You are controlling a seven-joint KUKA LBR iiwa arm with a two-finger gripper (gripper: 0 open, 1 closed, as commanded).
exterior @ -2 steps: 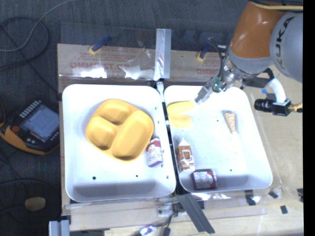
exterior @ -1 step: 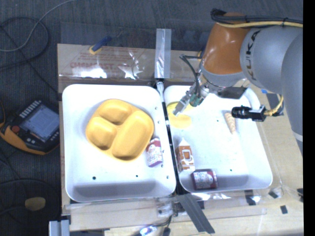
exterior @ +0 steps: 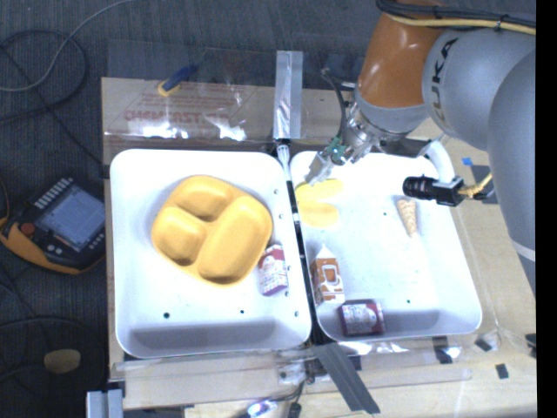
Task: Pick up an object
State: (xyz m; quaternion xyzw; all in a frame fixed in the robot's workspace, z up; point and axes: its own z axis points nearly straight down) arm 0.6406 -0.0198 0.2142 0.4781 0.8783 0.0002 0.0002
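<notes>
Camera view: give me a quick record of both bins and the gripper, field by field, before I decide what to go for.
left bin: big yellow bread-shaped toy; small red-labelled bottle by the right wall
right bin: yellow flat piece at upper left; cone; orange-labelled bottle; dark red can lying near the front
gripper: over the right bin's upper left corner, just above the yellow flat piece
held: nothing visibly between the fingers
arm: reaching in from the right

Dark grey carpet floor (exterior: pixel 52 320), black cables (exterior: pixel 43 59) trailing across it, pale wooden bench (exterior: pixel 117 94), bright overhead light
</notes>
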